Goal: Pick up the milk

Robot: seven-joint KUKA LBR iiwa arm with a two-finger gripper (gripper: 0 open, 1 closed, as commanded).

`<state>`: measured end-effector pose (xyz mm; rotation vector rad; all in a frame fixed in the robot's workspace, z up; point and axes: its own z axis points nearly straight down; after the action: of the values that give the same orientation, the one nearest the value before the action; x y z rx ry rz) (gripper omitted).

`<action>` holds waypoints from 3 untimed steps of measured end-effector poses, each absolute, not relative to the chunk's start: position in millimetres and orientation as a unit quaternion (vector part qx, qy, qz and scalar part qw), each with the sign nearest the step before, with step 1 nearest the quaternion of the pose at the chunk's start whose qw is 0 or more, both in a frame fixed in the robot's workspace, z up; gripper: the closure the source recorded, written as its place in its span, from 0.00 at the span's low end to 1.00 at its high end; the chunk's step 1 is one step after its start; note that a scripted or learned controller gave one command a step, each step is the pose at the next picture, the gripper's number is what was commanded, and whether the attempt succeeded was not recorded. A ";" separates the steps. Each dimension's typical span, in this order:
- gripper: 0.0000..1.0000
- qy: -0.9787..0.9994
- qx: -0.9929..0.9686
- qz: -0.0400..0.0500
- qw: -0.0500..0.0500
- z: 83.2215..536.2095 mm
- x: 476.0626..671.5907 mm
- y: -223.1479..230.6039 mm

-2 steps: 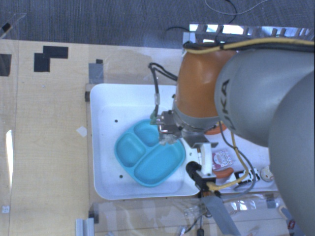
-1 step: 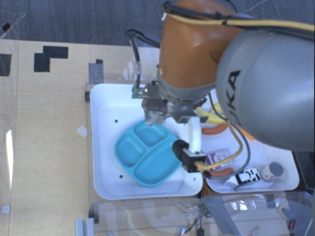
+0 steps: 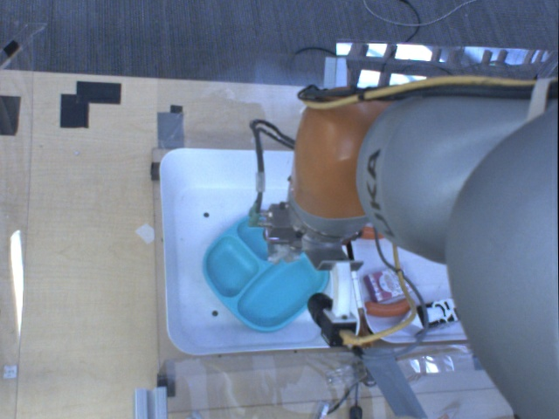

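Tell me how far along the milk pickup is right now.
Done: nothing that shows; no item is seen lifted. In hand: the arm's wrist hangs over the blue divided plate in the white bin. Left: the whole grasp and lift. A black-and-white patterned item, possibly the milk, lies right of the wrist, partly hidden by the arm.

We locate the bin point(image 3: 188, 190) on the desk point(image 3: 79, 234). A divided tray point(image 3: 253, 291) lies in the near half of the bin, set at a slant. The hand point(image 3: 284, 244) stands over the tray's rear edge, and the arm point(image 3: 437, 190) enters from the right. Right of the tray, a small packet point(image 3: 382, 284) lies under the arm. A sausage-shaped item point(image 3: 384, 307) lies just in front of it. The milk carton point(image 3: 442, 311) lies further right.
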<state>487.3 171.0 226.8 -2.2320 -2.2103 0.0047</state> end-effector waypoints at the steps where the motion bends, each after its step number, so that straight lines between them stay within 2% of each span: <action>1: 1.00 -0.723 -0.691 0.000 0.000 241.9 488.1 113.9; 2: 1.00 -0.758 -0.653 0.001 0.001 148.1 486.6 167.0; 3: 1.00 -0.746 -0.666 -0.001 0.000 216.2 487.6 198.6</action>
<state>487.6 198.6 216.2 -2.0943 -2.3430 -0.0020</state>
